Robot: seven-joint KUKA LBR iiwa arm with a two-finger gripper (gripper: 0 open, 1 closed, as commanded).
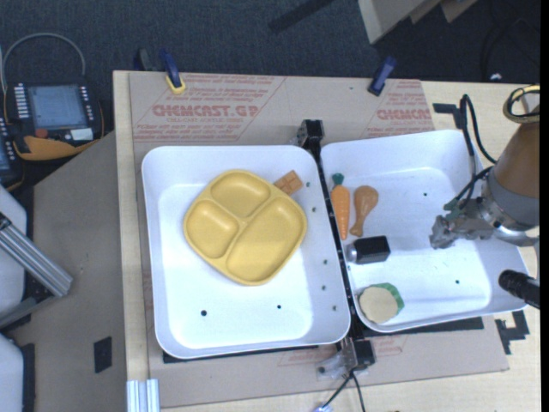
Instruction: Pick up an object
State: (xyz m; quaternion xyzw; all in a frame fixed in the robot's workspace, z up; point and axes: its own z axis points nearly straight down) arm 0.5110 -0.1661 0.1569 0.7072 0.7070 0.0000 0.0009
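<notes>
Arm (517,178) cut off at the right edge; gripper (444,232) small and dark over the right bin (412,148), finger spread impossible to tell, nothing visibly between them. Left of the fingers, well apart: black block (370,249), carrot (340,208), drumstick (364,204), with a round sandwich (380,302) lower left. Farther left in the other bin (171,256): yellow divided plate (245,227), half hiding a brown piece (288,181).
</notes>
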